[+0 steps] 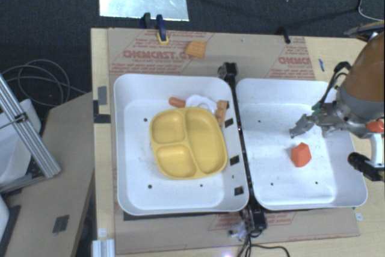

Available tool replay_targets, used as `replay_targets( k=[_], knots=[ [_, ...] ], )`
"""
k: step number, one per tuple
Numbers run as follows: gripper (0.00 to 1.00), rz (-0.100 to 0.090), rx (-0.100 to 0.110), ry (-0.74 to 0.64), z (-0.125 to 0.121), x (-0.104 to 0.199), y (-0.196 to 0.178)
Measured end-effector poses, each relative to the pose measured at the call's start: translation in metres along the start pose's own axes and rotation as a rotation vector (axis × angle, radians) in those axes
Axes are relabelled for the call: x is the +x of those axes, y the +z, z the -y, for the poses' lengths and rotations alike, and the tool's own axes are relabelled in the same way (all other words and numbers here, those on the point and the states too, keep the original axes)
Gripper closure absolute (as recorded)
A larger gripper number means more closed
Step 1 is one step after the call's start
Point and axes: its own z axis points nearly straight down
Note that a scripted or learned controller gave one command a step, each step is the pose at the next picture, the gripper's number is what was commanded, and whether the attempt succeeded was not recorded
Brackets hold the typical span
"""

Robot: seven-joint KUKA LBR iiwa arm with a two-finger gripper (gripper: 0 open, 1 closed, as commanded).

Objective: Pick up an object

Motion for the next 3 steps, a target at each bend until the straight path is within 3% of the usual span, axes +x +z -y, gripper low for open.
replay_targets(
  k=[1, 2, 3],
  knots=[
    [0.0, -0.001, 0.001, -0.005, 0.001, -0.017, 0.079],
    [1.0, 0.0, -0.005, -0.006, -0.001, -0.017, 0.064],
    [0.0, -0.001, -0.005, -0.006, -0.001, -0.017, 0.064]
  ],
)
